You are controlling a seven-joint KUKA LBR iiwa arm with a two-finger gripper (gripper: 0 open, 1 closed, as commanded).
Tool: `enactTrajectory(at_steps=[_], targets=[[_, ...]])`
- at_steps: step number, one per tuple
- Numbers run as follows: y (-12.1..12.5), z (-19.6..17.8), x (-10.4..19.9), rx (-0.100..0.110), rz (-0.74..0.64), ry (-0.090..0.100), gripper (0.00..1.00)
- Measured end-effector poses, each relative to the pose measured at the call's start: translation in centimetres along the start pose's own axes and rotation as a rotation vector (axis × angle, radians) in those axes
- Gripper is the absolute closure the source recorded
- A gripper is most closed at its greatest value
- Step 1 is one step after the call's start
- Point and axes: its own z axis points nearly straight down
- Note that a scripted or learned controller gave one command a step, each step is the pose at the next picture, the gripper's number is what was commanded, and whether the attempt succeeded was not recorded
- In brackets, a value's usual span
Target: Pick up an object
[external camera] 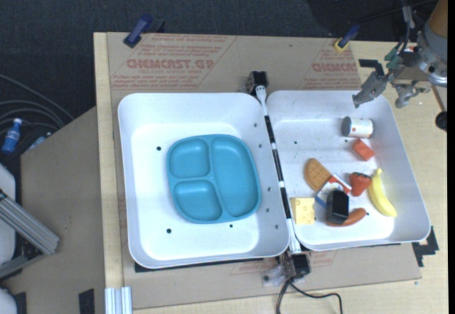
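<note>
Two fingers of your gripper (384, 89) are spread open w/ nothing between, over the right bin's (405, 163) far edge near the can (356, 126).

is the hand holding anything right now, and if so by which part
Nothing is held. The hand hangs open above the right bin's far edge, with nothing between its fingers; the white cylinder lies below it in the bin.

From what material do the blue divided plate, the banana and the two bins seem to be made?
Blue divided plate: likely moulded plastic, smooth and evenly coloured, with soft highlights.
Banana: probably a plastic toy; its yellow is uniform and slightly glossy, though real fruit cannot be ruled out.
Left bin and right bin: thin white plastic, by their rounded, moulded rims.
</note>
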Motion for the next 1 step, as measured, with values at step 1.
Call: enactTrajectory(at_steps=[1], targets=[[2.11,9.85,-2.05,0.002,0.001,0.000,0.00]])
